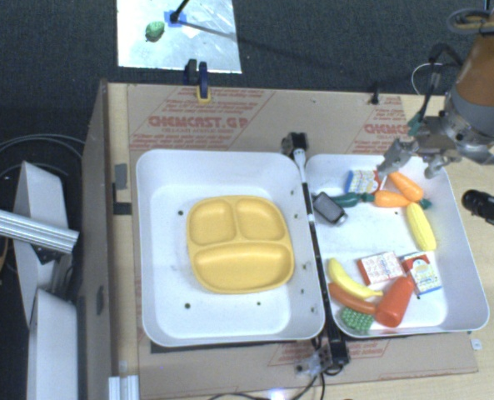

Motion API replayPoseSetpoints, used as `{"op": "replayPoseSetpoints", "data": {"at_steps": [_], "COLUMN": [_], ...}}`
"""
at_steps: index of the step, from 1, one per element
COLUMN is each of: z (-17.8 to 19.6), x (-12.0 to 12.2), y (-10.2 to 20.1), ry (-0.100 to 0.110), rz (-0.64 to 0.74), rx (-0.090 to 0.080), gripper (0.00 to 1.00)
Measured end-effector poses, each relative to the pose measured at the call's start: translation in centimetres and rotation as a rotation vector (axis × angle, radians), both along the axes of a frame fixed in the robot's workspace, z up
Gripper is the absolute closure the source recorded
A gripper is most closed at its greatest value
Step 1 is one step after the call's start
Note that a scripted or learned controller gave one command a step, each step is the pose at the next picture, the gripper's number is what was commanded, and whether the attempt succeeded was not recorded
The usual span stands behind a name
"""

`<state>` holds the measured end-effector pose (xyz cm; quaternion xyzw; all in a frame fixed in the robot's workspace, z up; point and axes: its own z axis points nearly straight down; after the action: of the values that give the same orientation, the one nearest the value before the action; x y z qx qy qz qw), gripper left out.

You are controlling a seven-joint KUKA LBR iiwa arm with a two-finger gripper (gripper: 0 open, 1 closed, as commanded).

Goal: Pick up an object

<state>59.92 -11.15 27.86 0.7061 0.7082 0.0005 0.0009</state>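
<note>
while the gripper (411, 162) hangs over the right bin (471, 307) at its 1 o'clock corner, you see its two fingers spread wide with nothing between them. just below, at the gripper's 6 o'clock, lie two carrots (399, 192), with a corn cob (421, 227) at 5 o'clock. the left bin (159, 223) carries a yellow divided plate (239, 243).

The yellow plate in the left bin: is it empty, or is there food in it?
Empty. The yellow plate lies flat in the left bin, and all three of its compartments show bare yellow, with nothing in them.
</note>
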Motion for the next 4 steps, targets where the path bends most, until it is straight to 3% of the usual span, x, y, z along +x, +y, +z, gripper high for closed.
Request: {"op": "replayPoseSetpoints", "data": {"at_steps": [1, 2, 3, 4], "z": [-4.5, -6.4, -9.2, -13.6], "x": [0.0, 0.3, 7.0, 7.0], "y": [-4.9, -8.8, -9.4, -9.4], "ry": [0.001, 0.0, 0.001, 0.001], "rz": [-0.002, -0.002, 0.001, 0.001], "rx": [-0.001, -0.002, 0.0, 0.0], "gripper": [0.0, 0.0, 0.0, 0.0]}}
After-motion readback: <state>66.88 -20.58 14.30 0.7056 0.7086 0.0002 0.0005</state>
